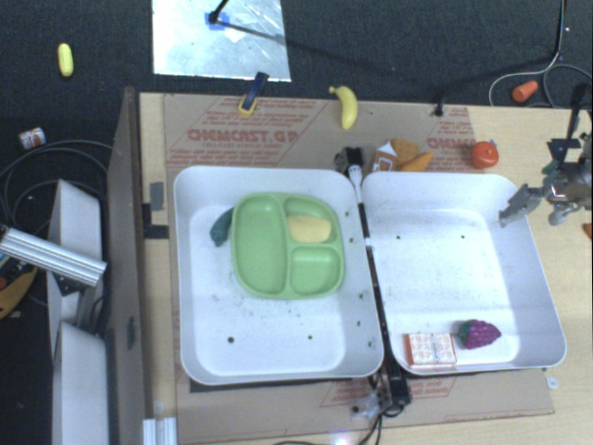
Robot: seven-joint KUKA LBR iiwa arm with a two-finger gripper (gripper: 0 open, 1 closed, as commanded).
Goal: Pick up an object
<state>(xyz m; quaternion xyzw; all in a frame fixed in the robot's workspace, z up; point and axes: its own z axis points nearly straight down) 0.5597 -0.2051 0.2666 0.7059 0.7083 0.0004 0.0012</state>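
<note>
— How far along are you?
— Nothing's picked yet. Your gripper (530,204) sits at the right edge, fingers apart, holding nothing. The grapes (478,333) and box (429,349) wait lower right.

The gripper (523,204) hangs at the far right edge of the right bin (435,248), and every candidate lies away from it. Nearest are the purple grape cluster (478,333) and the small pink-and-white box (429,349), side by side at the bin's near edge, down and left of the gripper. Well to its left, in the left bin (199,276), a green divided plate (286,246) lies flat with a yellow piece (310,227) in one compartment and a dark green item (221,225) beside its far-left rim.
</note>
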